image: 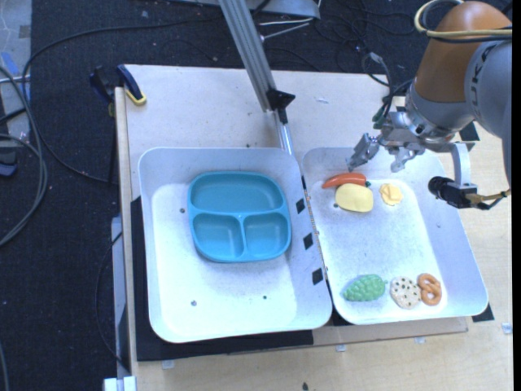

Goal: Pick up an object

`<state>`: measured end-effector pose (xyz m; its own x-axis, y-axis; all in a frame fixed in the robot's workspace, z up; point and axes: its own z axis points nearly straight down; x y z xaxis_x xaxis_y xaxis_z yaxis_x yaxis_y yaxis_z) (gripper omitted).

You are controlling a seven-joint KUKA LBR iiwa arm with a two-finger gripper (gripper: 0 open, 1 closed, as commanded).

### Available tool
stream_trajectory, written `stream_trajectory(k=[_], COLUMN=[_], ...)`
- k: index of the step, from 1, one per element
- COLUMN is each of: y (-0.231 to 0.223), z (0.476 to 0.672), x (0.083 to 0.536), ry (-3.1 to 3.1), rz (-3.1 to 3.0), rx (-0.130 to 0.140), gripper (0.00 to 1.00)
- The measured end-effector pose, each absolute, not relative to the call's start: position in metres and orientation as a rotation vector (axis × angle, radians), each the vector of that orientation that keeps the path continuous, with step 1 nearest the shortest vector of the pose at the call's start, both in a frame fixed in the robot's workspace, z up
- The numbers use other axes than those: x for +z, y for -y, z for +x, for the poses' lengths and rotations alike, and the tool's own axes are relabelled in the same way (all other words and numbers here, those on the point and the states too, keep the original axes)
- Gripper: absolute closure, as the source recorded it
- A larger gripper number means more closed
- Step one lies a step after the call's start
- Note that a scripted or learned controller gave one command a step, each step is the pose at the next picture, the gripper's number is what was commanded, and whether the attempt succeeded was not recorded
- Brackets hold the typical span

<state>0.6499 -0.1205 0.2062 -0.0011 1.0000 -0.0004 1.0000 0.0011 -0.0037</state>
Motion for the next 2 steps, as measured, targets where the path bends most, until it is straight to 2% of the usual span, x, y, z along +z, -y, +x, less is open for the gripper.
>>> stream_trajectory(k=[1, 2], y=[0.127, 0.130], z=[0.658, 0.648], x=[0.155, 0.103], ry=[2.222, 2.220], rz=[-2.222, -2.222], rx=[0.002, 0.003], gripper=[0.00, 0.00])
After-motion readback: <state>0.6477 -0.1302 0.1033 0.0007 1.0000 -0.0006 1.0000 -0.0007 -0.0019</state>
